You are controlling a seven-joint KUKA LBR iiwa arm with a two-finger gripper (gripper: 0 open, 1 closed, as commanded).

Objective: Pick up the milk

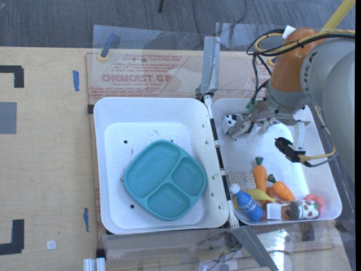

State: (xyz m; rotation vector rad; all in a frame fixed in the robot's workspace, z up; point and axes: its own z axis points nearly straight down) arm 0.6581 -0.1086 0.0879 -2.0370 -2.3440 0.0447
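Item: milk (230,121), a small white carton with black cow patches. It is sitting in the upper left corner of the right bin (330,205), close against the divider wall shared with the left bin (107,151). Its outline is partly masked by the end effector, so its long axis and facing cannot be told with confidence; it is appearing to lie roughly across the bin, one end toward the divider.

Item: end effector (243,126). It is reaching in from the right and sitting low in that corner, just beside the milk and possibly touching it. The metal fingers are too blurred and cluttered to say how far apart they stand, or whether the carton is between them.

Judgement: the arm is crowding that corner because the milk is there, well apart from the other goods, so an approach from the open side is the likely reason for the pose.

Other holdings, right bin, lower part: carrot (260,176), blue bottle (248,204), a banana (260,195) and assorted toy food along the bottom edge.

Left bin: teal divided plate (164,179), lying flat.

Bench (45,151): light wood, carrying both bins.
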